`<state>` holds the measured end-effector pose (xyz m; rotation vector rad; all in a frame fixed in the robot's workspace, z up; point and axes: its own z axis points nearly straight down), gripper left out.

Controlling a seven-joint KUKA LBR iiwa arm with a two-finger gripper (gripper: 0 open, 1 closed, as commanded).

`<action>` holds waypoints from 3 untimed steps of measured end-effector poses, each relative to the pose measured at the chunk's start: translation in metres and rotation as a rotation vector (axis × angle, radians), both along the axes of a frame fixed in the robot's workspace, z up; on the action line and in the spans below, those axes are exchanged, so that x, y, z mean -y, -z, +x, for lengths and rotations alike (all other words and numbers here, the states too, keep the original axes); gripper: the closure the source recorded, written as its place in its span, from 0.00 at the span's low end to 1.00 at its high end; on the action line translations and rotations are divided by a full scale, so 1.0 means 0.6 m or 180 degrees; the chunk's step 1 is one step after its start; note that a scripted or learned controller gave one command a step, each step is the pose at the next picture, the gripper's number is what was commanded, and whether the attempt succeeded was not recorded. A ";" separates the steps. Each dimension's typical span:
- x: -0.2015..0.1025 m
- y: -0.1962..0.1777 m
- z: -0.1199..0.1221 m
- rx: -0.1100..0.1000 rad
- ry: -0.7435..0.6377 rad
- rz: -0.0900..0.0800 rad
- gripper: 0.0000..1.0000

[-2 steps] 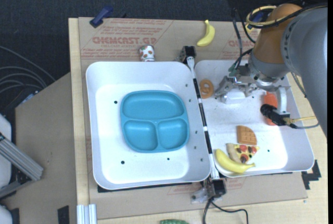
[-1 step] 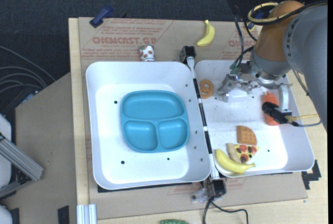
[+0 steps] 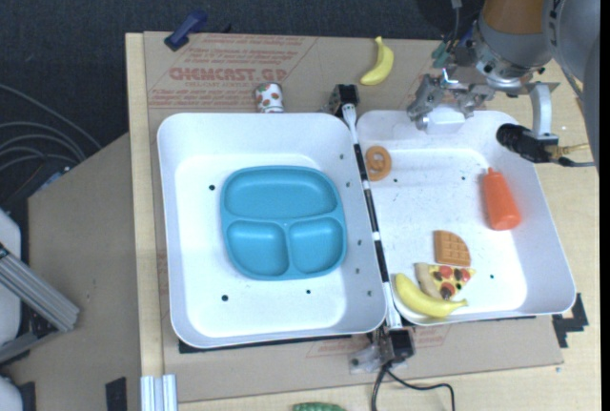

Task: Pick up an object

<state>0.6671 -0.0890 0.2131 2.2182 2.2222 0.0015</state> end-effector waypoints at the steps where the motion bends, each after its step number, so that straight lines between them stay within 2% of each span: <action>1: -0.101 -0.071 -0.171 -0.0014 0.0003 0.0006 1.00; 2: -0.043 -0.056 -0.056 -0.0006 0.0006 0.0000 1.00; 3: -0.121 -0.056 -0.042 0.0001 0.0000 0.0002 1.00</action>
